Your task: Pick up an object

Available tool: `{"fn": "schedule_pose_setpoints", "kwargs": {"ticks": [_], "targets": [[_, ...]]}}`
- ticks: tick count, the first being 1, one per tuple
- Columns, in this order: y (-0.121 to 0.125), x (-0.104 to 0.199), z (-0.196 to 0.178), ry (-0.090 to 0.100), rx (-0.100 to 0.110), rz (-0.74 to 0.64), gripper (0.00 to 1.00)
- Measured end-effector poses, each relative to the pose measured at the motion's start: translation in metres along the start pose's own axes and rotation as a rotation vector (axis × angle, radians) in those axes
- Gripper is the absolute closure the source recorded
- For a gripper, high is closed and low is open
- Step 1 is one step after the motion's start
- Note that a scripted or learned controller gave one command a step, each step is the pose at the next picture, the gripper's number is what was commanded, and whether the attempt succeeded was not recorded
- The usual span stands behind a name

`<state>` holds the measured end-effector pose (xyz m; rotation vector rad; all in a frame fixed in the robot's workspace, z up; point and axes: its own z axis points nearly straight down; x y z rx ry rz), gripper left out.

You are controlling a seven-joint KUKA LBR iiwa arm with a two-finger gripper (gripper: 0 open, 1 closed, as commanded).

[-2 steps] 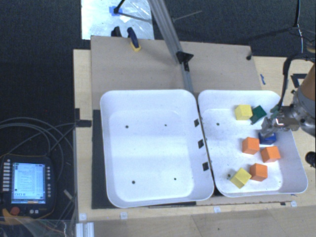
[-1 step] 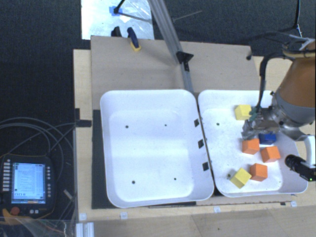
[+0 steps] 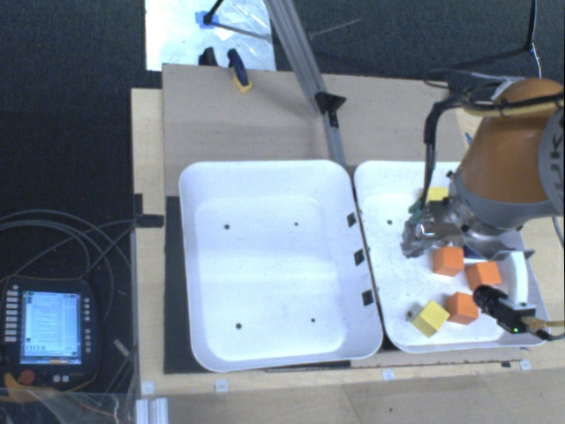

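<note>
Orange cube-shaped blocks lie in the right-hand shallow white bin (image 3: 388,193), toward the lower right of the frame; one orange block (image 3: 448,261) sits just right of the gripper, its top face bright and its edges crisp; a second orange block (image 3: 484,275) lies just to its right, partly covered by a white part of the arm; a third orange block (image 3: 462,307) rests lower, near the bin's bottom edge; a yellow cube-shaped block (image 3: 431,317) lies just left of that third one, tilted so a corner points toward the bin's rim; another small yellow piece (image 3: 436,195) peeks out higher up, beside the arm's grey body, too hidden to tell its shape. The metal two-finger gripper (image 3: 417,235) hangs low over the right bin's floor, left of the orange blocks; whether it is open or closed cannot be told from this slanted view, and no block is seen between its tips. The grey arm with its orange band (image 3: 508,153) fills the right of the frame above the bin. The left-hand shallow white bin (image 3: 190,201) lies at the centre of the frame; a handheld control pendant with a lit screen (image 3: 48,329) rests at the lower left.
</note>
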<state>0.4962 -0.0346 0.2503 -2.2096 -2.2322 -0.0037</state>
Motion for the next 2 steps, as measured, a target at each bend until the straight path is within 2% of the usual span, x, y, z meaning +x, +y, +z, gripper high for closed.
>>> {"fn": "schedule_pose_setpoints", "kwargs": {"ticks": [1,2], "targets": [[-0.008,0.058,-0.005,0.001,0.000,-0.002,1.00],[-0.009,0.108,0.010,0.000,0.002,0.000,1.00]]}}
